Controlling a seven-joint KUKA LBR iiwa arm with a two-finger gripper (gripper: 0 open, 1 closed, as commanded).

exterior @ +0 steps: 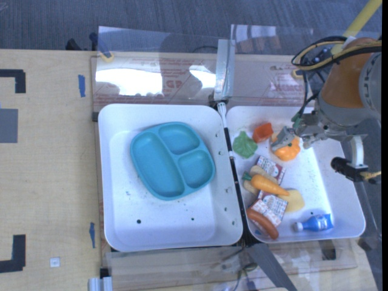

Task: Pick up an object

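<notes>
Now | my gripper (289, 139) sits right over the orange fruit (287, 151) in the right bin (345, 220) | can't tell its opening or whether it grips.

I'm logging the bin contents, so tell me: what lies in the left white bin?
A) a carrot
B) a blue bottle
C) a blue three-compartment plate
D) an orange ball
C: the blue divided plate sits in the left bin; the bottle and carrot lie in the right bin.

A blue divided plate (173, 160) takes the middle of the left bin (115, 223), leaving bare floor around it, while toys crowd the right bin's (339, 205) left half.
</notes>
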